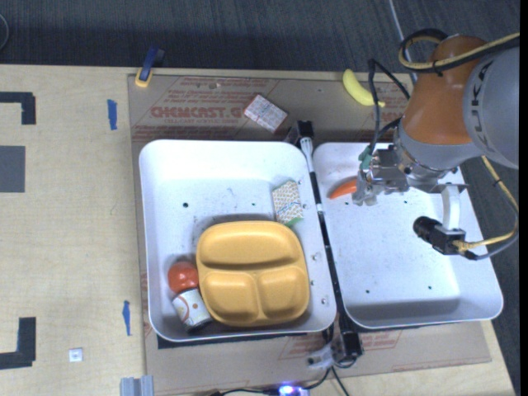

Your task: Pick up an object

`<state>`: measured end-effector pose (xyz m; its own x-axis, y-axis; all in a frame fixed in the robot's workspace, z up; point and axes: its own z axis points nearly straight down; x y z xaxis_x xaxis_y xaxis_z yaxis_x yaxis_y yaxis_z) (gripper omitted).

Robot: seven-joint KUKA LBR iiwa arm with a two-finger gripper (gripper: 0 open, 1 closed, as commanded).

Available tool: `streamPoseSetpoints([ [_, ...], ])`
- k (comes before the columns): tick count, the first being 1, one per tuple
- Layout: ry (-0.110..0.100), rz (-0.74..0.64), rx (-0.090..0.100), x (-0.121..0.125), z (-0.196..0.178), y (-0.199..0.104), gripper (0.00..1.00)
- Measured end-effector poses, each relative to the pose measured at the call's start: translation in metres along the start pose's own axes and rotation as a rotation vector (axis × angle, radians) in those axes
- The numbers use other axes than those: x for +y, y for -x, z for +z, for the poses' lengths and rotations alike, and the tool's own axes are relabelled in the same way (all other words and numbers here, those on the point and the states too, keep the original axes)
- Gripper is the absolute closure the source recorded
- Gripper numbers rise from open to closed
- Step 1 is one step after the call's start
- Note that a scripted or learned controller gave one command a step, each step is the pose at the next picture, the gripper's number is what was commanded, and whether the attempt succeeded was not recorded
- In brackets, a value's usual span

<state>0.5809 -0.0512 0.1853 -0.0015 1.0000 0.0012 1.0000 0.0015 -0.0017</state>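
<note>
One cardboard sheet point(206, 110) under the bins reads "CHEMCAST".

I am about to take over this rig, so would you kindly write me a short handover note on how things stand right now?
Gripper: down in the right bin, at its far left corner, right beside a small orange piece. Whether it has hold of the piece I cannot tell.
Left bin: a yellow divided tray, a red and white can against the tray's left side, and a small patterned packet by the right wall.
Outside the bins: a yellow banana and a patterned card on the board behind them.
Done: arm brought to the orange piece.
Left: confirm a grasp and lift.
</note>
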Motion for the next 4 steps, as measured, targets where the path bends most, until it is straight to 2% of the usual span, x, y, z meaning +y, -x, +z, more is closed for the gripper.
streamPoseSetpoints([
  [1, 0.0, 0.002, 0.0, -0.101, -0.046, -0.007, 1.0],
  [2, 0.0, 0.002, 0.0, -0.102, -0.045, -0.007, 0.0],
  [3, 0.001, 0.003, -0.001, -0.069, 0.062, 0.054, 0.0],
  [4, 0.007, 0.001, -0.002, -0.1, 0.099, 0.042, 0.0],
])
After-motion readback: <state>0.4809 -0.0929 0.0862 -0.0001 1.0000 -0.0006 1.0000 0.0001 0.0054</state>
